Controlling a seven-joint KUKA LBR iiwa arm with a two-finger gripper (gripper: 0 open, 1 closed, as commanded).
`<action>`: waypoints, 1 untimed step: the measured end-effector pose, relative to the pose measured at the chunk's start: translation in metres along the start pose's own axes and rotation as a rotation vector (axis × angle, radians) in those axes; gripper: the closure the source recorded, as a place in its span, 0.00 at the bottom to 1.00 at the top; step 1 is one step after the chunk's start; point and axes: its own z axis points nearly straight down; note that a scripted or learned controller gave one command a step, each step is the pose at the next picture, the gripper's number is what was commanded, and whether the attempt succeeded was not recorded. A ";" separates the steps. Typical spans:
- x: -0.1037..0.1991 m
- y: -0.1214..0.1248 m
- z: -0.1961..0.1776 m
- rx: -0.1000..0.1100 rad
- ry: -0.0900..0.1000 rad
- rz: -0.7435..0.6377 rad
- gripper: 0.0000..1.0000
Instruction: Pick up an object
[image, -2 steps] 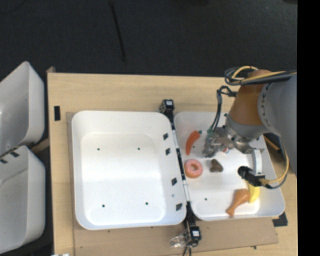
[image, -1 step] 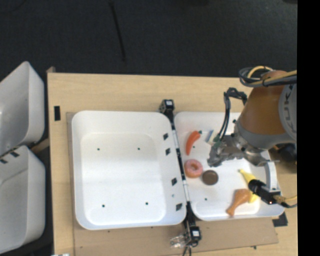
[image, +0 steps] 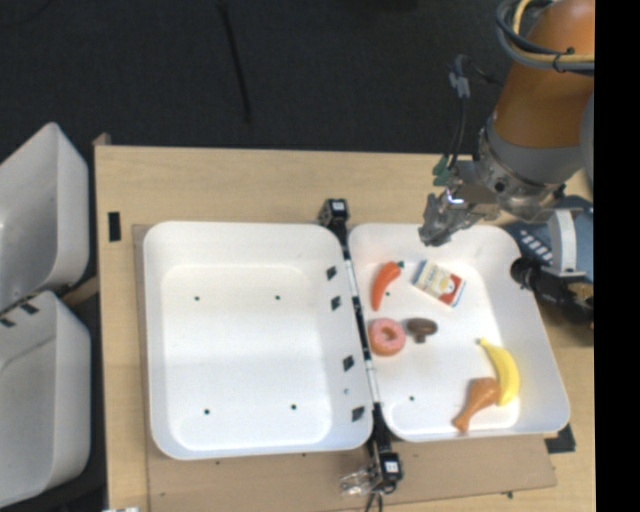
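Grey arm (image: 520, 170), orange band, black cables

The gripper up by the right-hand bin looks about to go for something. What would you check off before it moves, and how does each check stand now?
1. Gripper carries nothing already: cannot tell, the fingers are too small and dark to read.
2. Objects sit inside the right bin: ok, the carrot, small box, pink donut, brown piece, banana and drumstick all lie there.
3. Nearest target stands free: ok, the small box lies apart from the carrot.
4. Donut stands free: not ok, the brown piece is right against it.
5. Banana stands free: not ok, the drumstick touches it.
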 end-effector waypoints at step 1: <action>0.100 0.036 -0.095 0.006 0.003 -0.004 1.00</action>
